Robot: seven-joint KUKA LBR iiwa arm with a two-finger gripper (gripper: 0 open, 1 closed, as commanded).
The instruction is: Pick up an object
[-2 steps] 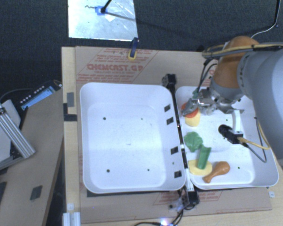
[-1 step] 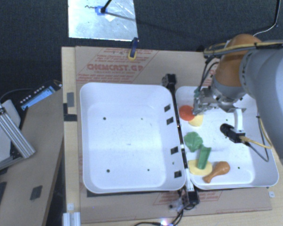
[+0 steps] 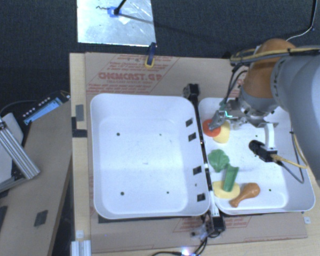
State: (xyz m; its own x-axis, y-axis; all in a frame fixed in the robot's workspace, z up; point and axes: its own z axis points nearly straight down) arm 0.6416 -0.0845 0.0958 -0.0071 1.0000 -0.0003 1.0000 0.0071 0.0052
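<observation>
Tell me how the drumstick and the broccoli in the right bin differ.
The drumstick is orange-brown and elongated, lying slantwise near the bin's front; the broccoli is green and bushy, nearer the bin's middle and the gripper. Both lie in the right bin, free of the gripper.

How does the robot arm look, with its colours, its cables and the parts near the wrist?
The arm is a thick, rounded grey tube with an orange band above the wrist. Thin dark cables run along it, and a yellowish cable curves below. The gripper is a small grey metal block with a little green light.
</observation>
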